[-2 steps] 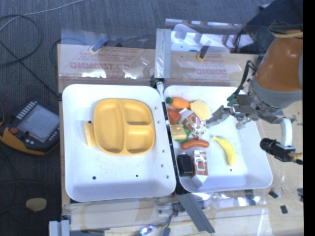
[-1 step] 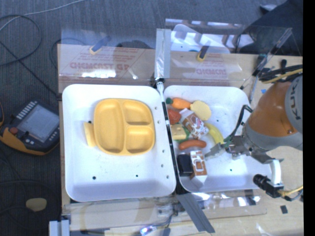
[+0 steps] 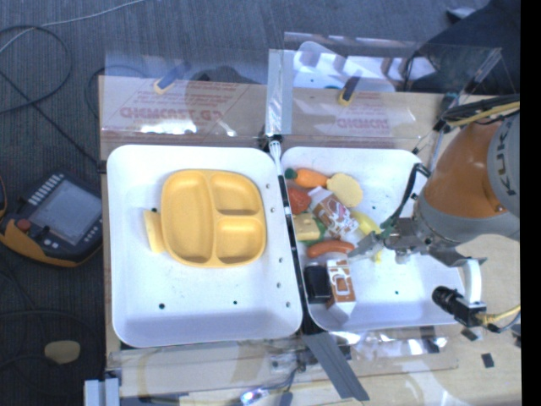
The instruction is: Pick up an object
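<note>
The arm [image 3: 473,176] enters from the right of the frame and is above the right bin [image 3: 397,307]. Its jaws [image 3: 372,245] are low, near the red sausage [image 3: 330,249] and the yellow piece [image 3: 365,223]; I cannot tell if they are wide or narrow. The toy foods lie in a heap at the left side of this bin, with a carrot [image 3: 309,177] at the top. The left bin [image 3: 135,303] holds a yellow divided plate [image 3: 211,218].

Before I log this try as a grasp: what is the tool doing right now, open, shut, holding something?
Tool: over the right bin, beside the pile of toy food; open or shut cannot be told, and nothing is seen held.
</note>
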Robot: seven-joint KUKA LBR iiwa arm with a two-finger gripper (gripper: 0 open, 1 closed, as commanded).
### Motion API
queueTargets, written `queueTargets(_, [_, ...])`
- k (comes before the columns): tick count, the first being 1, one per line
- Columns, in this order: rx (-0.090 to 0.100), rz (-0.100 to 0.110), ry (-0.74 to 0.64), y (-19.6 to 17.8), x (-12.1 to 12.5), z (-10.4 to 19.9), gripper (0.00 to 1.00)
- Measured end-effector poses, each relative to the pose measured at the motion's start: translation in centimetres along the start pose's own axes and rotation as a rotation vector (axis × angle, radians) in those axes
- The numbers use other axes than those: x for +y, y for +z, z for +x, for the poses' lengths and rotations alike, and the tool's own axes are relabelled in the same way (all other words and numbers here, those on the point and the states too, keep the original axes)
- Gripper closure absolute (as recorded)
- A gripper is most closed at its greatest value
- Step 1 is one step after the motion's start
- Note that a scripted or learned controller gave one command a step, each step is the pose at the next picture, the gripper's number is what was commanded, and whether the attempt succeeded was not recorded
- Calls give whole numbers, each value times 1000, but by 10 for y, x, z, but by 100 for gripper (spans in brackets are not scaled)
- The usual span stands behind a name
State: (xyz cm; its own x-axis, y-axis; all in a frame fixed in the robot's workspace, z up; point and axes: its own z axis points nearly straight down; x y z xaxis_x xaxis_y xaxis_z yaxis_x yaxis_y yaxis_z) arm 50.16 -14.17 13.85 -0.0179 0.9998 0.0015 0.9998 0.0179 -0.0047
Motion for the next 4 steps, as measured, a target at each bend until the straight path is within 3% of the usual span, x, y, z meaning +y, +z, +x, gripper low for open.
queueTargets(1, [-2,-11,-15,50,45,-9,0])
queueTargets(2, [0,1,262,33,31,-7,0])
queueTargets(3, [-2,0,261,-13,34,-28,0])
queueTargets(4, [-7,-20,172,49,74,-8,0])
